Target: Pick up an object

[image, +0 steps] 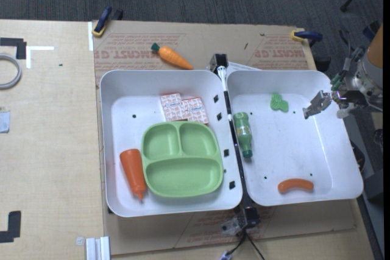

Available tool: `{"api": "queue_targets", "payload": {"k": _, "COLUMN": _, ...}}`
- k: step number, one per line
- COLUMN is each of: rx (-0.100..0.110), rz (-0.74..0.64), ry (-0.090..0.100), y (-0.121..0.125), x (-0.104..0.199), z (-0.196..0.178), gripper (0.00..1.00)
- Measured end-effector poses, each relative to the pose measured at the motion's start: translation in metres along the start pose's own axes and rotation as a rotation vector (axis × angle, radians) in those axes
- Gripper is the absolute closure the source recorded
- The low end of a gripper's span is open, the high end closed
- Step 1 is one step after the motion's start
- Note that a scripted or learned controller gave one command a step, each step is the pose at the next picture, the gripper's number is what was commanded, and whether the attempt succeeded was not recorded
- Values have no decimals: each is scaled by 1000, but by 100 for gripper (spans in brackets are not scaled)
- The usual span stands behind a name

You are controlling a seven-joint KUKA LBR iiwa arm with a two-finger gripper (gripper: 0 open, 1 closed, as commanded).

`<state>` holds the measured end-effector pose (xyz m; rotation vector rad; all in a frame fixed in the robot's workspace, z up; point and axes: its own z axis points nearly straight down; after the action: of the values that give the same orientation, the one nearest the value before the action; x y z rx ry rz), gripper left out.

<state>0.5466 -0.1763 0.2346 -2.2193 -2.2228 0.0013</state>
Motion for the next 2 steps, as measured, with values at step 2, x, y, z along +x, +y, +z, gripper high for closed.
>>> {"api": "queue_targets", "payload": {"k": 2, "rx": 0, "rz": 70, "ry": 0, "y": 54, "x": 77, "z": 137, "gripper": 0}}
